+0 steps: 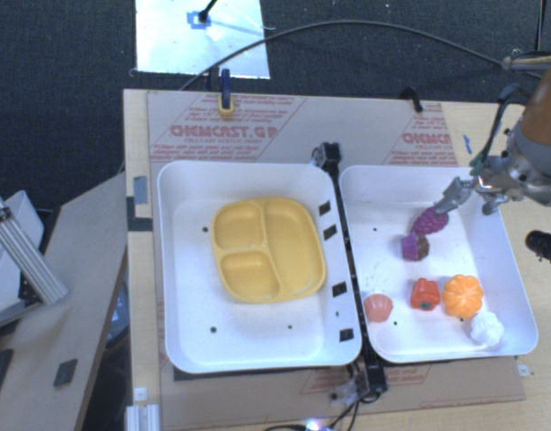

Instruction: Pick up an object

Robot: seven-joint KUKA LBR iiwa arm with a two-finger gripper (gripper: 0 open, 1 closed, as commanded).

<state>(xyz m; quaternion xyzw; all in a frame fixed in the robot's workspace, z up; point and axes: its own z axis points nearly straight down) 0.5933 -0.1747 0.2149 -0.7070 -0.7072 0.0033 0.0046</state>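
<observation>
Claw [457, 193] at upper right of frame, just above purple grapes [430, 222] in right bin [509, 241], open/closed: can't tell; yellow tray [266, 250] in left bin [181, 241]

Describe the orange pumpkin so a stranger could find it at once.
Look in the right-hand white bin, toward its near right corner. The orange pumpkin sits between a smaller red pepper and a white lumpy toy; it alone is round, ribbed and bright orange.

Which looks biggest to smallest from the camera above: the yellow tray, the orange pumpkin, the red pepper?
1. Yellow tray, by far.
2. Orange pumpkin.
3. Red pepper, slightly smaller than the pumpkin beside it.
</observation>
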